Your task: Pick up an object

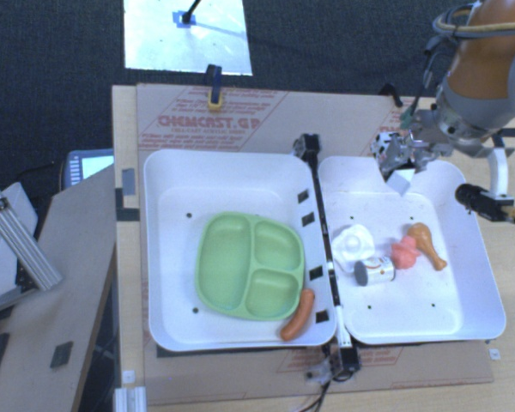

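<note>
The right bin (472, 316) holds a white fried-egg toy (352, 244), a small can lying on its side (374, 270), a pink toy (403, 252) and a tan drumstick (430, 245) touching it. In the left bin (167, 230) lies a green divided plate (249, 266), with an orange sausage (298, 314) at its lower right corner. My gripper (398, 160) hangs over the back edge of the right bin, well above and behind these toys. A small black-and-white piece (384, 142) shows at its left side.
A black divider strip (319, 247) runs between the two bins. A yellow clamp (215, 99) sits on the cardboard behind the left bin. A black fitting (481, 200) juts over the right bin's far right rim.
</note>
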Tool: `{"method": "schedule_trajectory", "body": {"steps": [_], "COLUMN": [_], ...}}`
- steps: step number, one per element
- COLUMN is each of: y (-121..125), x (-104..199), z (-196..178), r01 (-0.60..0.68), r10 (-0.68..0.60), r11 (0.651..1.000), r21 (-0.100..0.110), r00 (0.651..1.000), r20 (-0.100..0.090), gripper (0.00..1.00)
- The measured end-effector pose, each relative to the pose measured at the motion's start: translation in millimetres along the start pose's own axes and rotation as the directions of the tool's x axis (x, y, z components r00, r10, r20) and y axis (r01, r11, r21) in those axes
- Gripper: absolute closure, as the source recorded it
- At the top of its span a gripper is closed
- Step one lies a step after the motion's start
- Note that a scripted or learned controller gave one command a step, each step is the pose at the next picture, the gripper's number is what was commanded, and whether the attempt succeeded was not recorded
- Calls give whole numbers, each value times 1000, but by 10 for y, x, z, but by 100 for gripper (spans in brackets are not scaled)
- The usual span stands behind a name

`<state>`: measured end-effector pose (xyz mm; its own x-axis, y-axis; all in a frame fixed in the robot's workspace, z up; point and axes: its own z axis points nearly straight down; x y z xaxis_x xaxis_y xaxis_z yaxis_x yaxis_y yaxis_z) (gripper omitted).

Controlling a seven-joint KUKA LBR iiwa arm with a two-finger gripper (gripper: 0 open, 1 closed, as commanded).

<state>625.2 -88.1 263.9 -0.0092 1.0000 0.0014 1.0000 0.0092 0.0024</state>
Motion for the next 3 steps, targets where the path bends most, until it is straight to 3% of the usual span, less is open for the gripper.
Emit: {"method": "schedule_trajectory", "body": {"steps": [2,3], "y": [145,19], "x": [953,1459], "z": [279,295], "r01": [0,0], "r10": [0,0], "r11": [1000,1000], "r21": [1,2], "r00": [1000,1000], "r20": [0,-1], "gripper": [100,100]}}
